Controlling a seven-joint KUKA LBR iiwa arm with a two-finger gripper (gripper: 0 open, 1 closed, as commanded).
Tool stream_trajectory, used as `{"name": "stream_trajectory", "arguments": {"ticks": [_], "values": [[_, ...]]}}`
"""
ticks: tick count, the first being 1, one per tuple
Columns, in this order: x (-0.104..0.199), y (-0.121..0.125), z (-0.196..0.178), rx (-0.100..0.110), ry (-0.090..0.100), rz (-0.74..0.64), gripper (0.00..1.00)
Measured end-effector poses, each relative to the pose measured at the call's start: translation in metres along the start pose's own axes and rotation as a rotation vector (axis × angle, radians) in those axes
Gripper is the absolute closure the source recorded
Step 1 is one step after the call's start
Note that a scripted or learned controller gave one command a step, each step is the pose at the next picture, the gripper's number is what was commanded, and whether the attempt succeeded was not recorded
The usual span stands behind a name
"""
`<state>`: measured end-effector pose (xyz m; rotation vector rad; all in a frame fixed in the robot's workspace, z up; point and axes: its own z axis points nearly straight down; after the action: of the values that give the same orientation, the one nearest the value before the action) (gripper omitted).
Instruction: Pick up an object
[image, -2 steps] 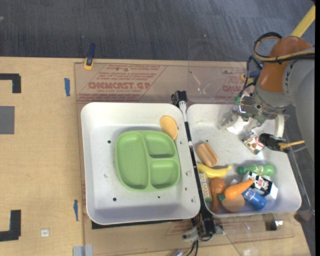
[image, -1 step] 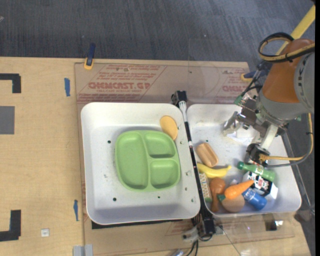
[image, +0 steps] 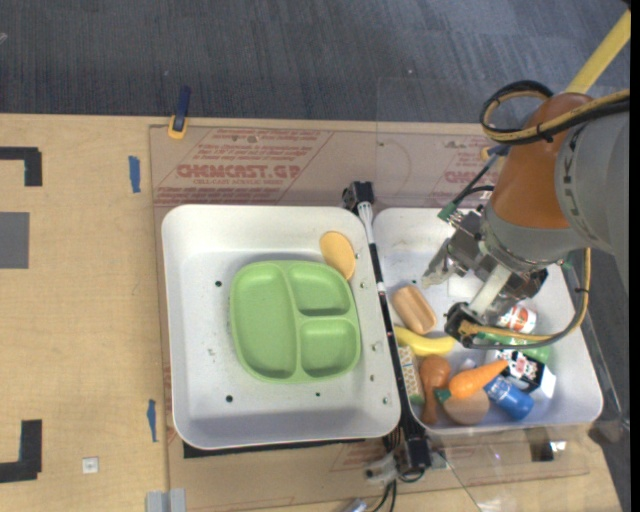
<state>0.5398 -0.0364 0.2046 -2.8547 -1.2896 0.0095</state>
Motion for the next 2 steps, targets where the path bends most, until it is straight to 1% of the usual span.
{"name": "stream_trajectory", "arguments": {"ticks": [2], "values": [[0.0019,0.0001,-0.0185,0.002,-0.001,-0.005,1.00]]}}
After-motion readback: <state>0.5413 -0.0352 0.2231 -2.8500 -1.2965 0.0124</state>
